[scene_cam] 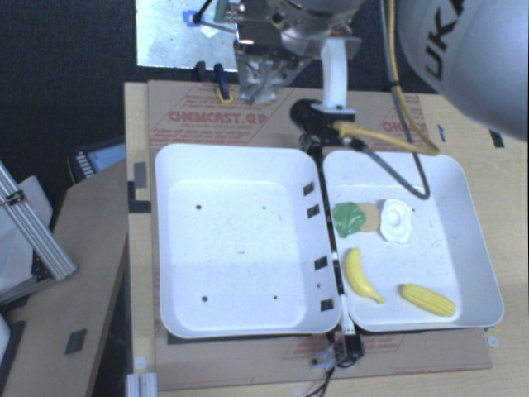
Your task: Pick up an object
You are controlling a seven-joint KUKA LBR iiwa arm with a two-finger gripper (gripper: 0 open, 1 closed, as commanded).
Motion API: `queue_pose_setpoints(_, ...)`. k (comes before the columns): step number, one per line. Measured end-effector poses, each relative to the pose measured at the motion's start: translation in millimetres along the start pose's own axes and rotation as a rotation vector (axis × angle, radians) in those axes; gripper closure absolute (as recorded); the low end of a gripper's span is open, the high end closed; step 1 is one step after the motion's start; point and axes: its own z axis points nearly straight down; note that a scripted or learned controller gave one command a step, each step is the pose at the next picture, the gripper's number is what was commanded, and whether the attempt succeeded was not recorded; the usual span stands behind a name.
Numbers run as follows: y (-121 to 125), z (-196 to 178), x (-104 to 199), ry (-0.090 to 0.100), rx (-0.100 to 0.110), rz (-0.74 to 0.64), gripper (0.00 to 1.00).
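Note:
The right bin [463, 213] holds several toy foods: a green leafy piece [349, 217] on a tan round, a white fried egg [397, 221], a yellow banana [361, 275] and a yellow corn cob [428, 299]. My gripper [262, 81] hangs high above the bench's far edge, behind the left bin [173, 246], well away from all of these. Nothing shows between its fingers.
A yellow cable [388, 139] and a black cable run over the right bin's far rim from a black mount [318, 121]. Black clips line the divider between the bins. An aluminium bar [33, 234] lies off the bench at the left.

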Motion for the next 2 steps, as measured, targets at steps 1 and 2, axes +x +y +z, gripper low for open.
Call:
queue_pose_setpoints(1, -92.5, -16.0, -6.1, 0.0, 0.008, -0.007, 1.0)
queue_pose_setpoints(2, -89.9, -13.4, -6.6, -0.003, 0.01, -0.004, 0.0)
